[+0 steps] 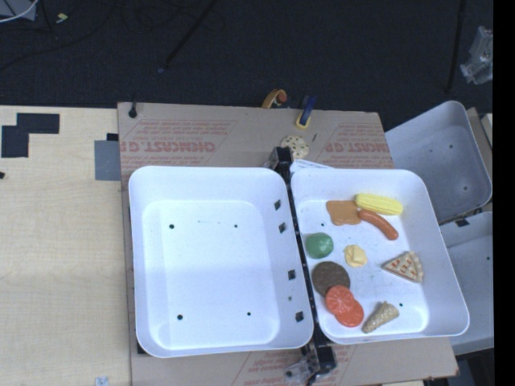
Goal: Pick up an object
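Two white bins sit side by side on a cardboard sheet (241,135). The left bin (153,215) adjoins the right bin (438,296), which holds toy foods: a corn cob (379,204) at its far side, a sausage (378,224) just beside it, a green ball (319,244), a brown disc (331,277), a tomato slice (344,305), a pizza wedge (404,267).

From my remote seat, the one piece I can tentatively put down to the arm is a small pale grey shape (478,56) beyond the table's far right corner, angular, with a lighter face and darker edges. It is too small and blurred for me to read cables, screws or markings on it.
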Controlling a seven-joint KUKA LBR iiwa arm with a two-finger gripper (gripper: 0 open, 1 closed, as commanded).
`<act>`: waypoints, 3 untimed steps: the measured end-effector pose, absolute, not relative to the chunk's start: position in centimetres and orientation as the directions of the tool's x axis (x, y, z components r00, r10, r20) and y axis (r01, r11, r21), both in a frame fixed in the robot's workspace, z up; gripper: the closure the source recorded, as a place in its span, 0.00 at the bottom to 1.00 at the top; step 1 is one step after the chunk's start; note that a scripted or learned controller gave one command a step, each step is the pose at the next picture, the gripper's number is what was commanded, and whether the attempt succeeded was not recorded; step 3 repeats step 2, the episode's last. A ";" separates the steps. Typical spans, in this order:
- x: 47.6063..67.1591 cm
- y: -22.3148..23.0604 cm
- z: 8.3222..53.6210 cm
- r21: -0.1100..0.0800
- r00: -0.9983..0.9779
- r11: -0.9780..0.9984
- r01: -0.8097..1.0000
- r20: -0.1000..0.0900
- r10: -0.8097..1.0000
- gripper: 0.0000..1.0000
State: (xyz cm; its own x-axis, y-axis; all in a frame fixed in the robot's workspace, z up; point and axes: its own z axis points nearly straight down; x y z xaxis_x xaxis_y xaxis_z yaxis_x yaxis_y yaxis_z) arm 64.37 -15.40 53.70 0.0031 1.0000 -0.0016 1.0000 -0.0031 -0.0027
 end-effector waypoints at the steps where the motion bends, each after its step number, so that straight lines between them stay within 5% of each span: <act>1: 62.9 -19.9 53.7 -0.004 0.003 -0.003 1.000 -0.001 1.000 1.00; 3: 64.5 -21.3 53.7 -0.002 0.000 0.000 1.000 -0.001 1.000 1.00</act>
